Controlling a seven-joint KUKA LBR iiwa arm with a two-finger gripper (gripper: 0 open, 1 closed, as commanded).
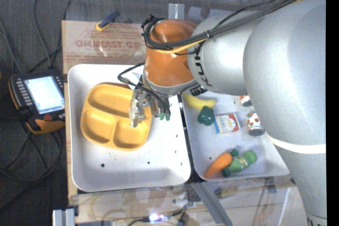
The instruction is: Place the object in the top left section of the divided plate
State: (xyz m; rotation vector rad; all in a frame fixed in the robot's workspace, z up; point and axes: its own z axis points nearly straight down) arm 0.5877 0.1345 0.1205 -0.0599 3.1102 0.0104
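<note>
A yellow divided plate (103, 116) lies in the left white bin (90, 166), toward its upper left. My gripper (144, 108) hangs below the orange wrist band, over the plate's right rim, where the upper section meets the lower right one. Its metal parts hide that bit of the rim. I cannot make out any object between its parts. The plate's sections that I can see hold nothing.
The right bin (265, 169) holds a banana (198, 102), a dark green piece (205, 116), a small carton (226, 123), a can (255, 124), a carrot (218, 164) and a green item (241, 161). A handheld pendant (39, 95) lies left of the bins.
</note>
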